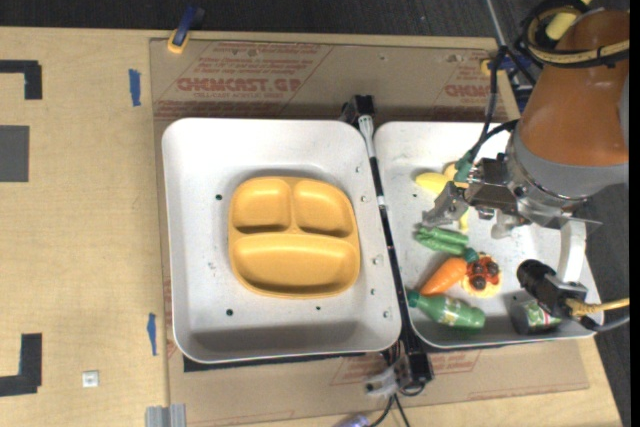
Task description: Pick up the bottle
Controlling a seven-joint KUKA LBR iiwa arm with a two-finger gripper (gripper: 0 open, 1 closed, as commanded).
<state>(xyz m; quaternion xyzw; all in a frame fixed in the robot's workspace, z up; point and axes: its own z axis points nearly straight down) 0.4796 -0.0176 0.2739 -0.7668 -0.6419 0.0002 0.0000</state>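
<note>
Gripper hovers, apparently above green bottle, right bin.

bench: brown cardboard sheet; on it left bin | right bin, side by side

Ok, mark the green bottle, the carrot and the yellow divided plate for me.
green bottle (452, 312), camera view, middle of its body
carrot (443, 276), camera view, orange body
yellow divided plate (295, 260), camera view, floor of its wide front compartment

arm cut off at right edge — right bin partly hidden
</note>
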